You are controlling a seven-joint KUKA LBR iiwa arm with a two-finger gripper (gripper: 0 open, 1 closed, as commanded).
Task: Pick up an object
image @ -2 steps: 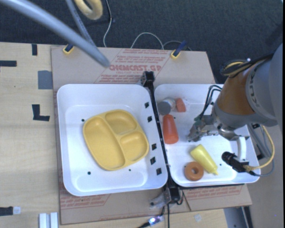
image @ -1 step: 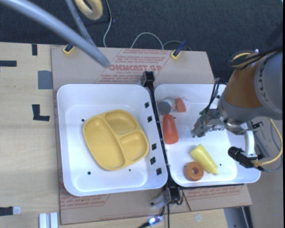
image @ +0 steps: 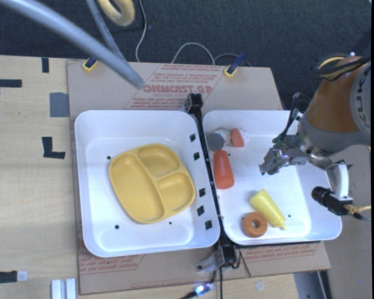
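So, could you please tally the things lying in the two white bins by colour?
Yellow: 2, the divided plate in the left bin and the yellow piece in the right bin
Orange: 3, the cylinder, the ring and the small block
Grey: 1, the small grey piece
Total: 6

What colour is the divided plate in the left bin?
Yellow. The divided plate shows clearly in the camera view, lying in the left bin.
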